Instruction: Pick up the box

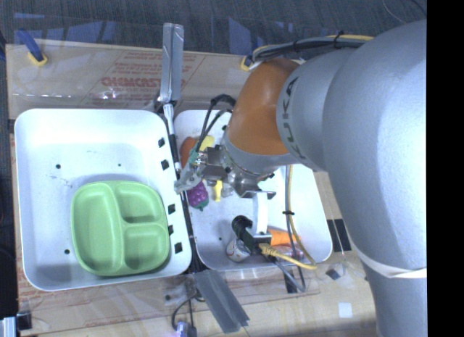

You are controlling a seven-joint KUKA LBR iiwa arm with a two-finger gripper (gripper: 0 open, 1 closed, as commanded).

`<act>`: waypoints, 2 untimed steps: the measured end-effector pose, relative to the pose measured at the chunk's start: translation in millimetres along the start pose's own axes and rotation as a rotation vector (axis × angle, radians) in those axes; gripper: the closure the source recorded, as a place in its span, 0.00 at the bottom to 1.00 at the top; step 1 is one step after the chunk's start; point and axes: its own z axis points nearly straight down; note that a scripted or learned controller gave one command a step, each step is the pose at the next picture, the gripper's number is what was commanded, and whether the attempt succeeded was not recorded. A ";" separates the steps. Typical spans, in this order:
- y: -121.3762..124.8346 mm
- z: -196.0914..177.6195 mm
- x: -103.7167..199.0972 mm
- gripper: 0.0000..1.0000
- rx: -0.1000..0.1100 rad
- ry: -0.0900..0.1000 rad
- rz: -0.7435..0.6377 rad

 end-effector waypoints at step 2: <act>116.9 -250.6 114.0 0.00 -0.007 0.001 -0.045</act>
